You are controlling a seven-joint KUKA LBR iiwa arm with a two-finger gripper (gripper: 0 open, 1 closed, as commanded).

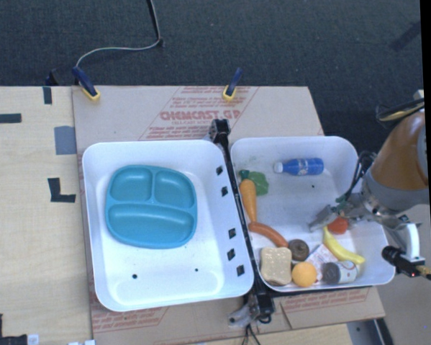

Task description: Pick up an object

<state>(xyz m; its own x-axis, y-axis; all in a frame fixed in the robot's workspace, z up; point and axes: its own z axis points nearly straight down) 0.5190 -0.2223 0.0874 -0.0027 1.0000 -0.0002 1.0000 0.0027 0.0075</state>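
On the desk (30, 214) stand two white bins side by side, over one sheet of cardboard (191, 115). One blue plate (152, 207) with three sections lies flat in the left bin (113, 282). All the small things lie in the right bin (344, 150). At its right side the claw (332, 216) points to the left, just above one small red thing (338, 226), maybe a tomato, and seems to touch it; whether the claw is apart or together I cannot tell. One yellow banana (340, 247) lies just below the red thing. One carrot (249, 194) and one sausage (268, 234) lie near the left wall. One blue bottle (299, 167) lies on its side at the back. At the front edge are one slice of bread (276, 265), one orange (304, 274) and one brown round thing (299, 249).
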